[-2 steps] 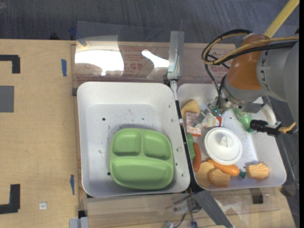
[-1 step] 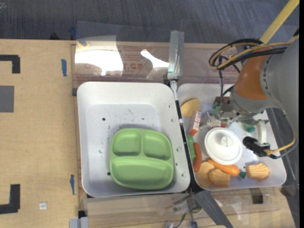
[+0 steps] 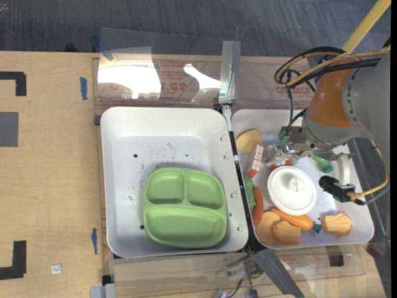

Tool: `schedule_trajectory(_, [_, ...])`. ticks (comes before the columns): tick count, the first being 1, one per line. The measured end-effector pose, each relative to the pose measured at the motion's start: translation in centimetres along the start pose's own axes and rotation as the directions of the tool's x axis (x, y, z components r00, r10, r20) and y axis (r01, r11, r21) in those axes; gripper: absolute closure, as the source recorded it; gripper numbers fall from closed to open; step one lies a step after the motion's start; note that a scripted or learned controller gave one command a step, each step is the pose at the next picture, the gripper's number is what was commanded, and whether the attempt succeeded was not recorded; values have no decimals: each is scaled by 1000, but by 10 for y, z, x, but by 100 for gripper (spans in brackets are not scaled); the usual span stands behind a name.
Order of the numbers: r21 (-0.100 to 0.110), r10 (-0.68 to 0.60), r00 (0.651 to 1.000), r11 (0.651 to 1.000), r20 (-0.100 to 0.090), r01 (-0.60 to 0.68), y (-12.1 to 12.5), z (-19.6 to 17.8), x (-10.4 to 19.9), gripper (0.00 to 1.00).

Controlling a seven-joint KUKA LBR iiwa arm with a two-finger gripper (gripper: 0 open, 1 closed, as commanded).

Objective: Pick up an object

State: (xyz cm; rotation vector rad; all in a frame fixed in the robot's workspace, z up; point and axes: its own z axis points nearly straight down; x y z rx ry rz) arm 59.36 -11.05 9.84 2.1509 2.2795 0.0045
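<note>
Toys fill the right bin, and any one of them could be the thing to pick up. A white round lid sits in the middle of that bin. A carrot lies just below it, near the bin's front edge. Beside the carrot are two tan bread-like pieces, and a small tan cupcake sits toward the front right corner. A yellow round toy lies near the back left corner, with a red and white packet just in front of it. The left bin has a green tray with three parts, close to its front edge. The hand hangs low over the back of the right bin, just above the white lid; I cannot tell how it is set. These toys look like light, hard plastic, so they should not bend or break, but they may be smooth and slip. The carrot looks easiest, taken across its thin middle. The white lid looks too wide, except by the small knob on top. The toys lie close together, so a grab may bump the ones next to it.
</note>
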Motion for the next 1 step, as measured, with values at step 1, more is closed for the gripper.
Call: schedule_trajectory(1, [5, 261, 965, 965, -2, -261, 26, -88, 62, 100])
